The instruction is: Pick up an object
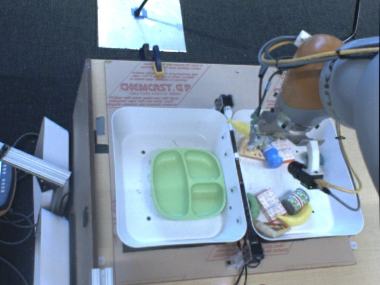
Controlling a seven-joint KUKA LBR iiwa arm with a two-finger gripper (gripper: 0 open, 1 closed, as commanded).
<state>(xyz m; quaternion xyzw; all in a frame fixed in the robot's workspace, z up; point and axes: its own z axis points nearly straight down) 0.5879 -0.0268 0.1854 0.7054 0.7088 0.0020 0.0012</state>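
The right bin (344, 218) holds several small objects. My gripper (256, 139) hangs low over its upper left part, just above a flat orange, speckled wedge (251, 152). A yellow piece (240, 126) lies just left of the gripper. A blue cylinder (272, 157) rests to its lower right, beside a red and white pack (286, 150). Nothing can be seen held.
A green divided plate (189, 182) lies in the left bin (130, 153). Along the right bin's front are a patterned box (270, 203), a small can (295, 199), a banana (295, 218) and a green item (253, 205). A white and green bottle (313, 156) lies at right.
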